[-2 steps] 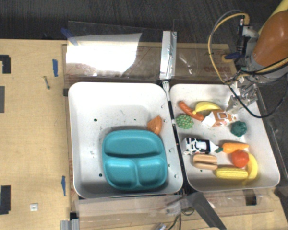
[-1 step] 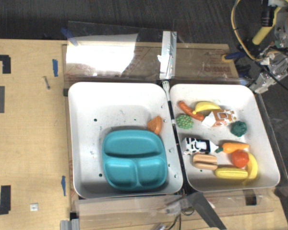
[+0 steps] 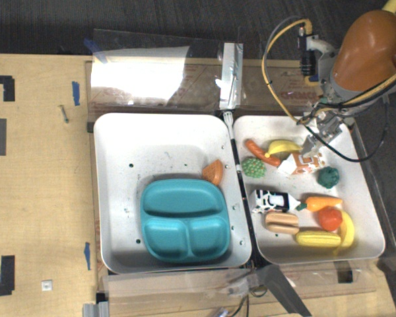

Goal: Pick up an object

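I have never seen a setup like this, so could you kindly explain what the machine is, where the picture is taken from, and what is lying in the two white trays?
One camera fixed above the bench looks down at a slant. The grey and orange shape at upper right is a robot arm; its gripper hangs over the right bin, near a white and orange piece. I cannot tell whether it holds anything.

The left bin holds a teal divided tray and a small orange piece.

The right bin holds toy food: a carrot, a green bumpy piece, a banana, a dark green lump, a black and white cow-patterned toy, a hot dog, a tomato and a second banana.
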`<state>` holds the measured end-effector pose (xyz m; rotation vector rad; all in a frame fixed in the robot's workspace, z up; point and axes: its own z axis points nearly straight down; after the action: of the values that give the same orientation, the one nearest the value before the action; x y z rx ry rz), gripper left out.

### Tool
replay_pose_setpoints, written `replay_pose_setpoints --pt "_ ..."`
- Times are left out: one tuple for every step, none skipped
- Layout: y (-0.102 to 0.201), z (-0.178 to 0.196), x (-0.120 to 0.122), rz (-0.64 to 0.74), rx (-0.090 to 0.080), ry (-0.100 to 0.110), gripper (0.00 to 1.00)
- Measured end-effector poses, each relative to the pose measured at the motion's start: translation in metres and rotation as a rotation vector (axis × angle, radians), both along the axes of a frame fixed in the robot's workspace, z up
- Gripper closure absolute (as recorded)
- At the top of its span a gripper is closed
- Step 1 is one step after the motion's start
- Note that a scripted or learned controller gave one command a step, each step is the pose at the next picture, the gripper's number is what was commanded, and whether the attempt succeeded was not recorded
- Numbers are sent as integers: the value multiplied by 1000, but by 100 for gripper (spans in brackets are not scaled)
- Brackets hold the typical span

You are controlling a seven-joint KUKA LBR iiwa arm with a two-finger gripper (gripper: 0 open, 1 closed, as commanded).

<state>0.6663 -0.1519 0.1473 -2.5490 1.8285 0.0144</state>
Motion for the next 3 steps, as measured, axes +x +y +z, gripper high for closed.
replay_pose_setpoints --pt "-42 98 -18 351 -8 -16 100" --pt "-26 -15 2 499 -8 -18 100" --pt "10 83 3 592 -10 -21 100"
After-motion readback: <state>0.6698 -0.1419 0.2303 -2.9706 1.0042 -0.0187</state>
